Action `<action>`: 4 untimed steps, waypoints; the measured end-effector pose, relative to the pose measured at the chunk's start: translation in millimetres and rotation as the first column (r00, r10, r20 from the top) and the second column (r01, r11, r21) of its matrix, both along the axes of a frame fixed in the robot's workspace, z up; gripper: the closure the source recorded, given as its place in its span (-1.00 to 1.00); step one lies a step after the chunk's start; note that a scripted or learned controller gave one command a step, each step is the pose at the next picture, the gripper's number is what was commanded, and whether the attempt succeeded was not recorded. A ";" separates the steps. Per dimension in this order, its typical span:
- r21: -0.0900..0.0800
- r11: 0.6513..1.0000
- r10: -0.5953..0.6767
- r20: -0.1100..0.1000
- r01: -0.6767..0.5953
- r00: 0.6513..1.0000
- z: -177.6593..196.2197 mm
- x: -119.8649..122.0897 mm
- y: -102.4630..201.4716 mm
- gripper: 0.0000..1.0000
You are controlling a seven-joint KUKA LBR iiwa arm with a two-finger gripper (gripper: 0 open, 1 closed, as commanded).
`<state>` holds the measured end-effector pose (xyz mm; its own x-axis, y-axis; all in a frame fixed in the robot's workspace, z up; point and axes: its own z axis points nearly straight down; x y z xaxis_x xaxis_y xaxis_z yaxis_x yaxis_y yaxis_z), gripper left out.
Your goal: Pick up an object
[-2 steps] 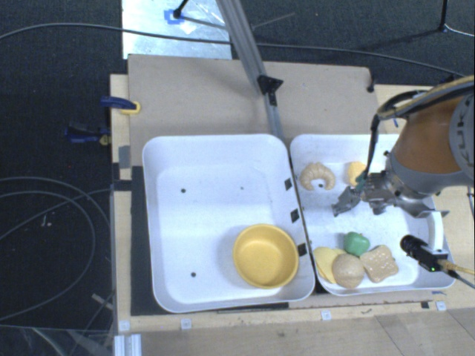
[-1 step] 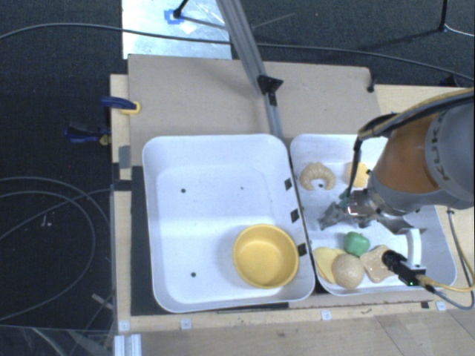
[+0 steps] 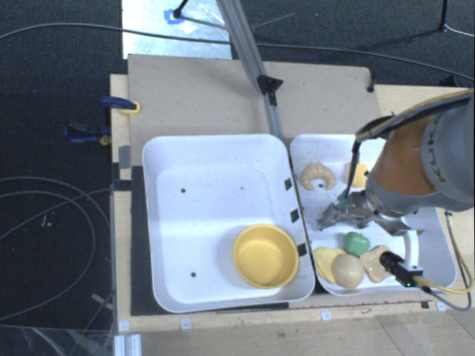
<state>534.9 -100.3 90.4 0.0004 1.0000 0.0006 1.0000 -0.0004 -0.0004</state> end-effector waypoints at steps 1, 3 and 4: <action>0.000 1.000 0.000 0.004 0.000 1.000 11.1 0.9 0.0 1.00; -0.002 1.000 0.005 0.008 -0.005 1.000 124.6 6.5 -4.7 1.00; -0.001 1.000 0.005 0.004 -0.005 1.000 143.3 7.6 -4.8 1.00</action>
<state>542.5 -105.1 233.7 -0.0051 1.0000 -0.0003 1.0000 0.0051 0.0031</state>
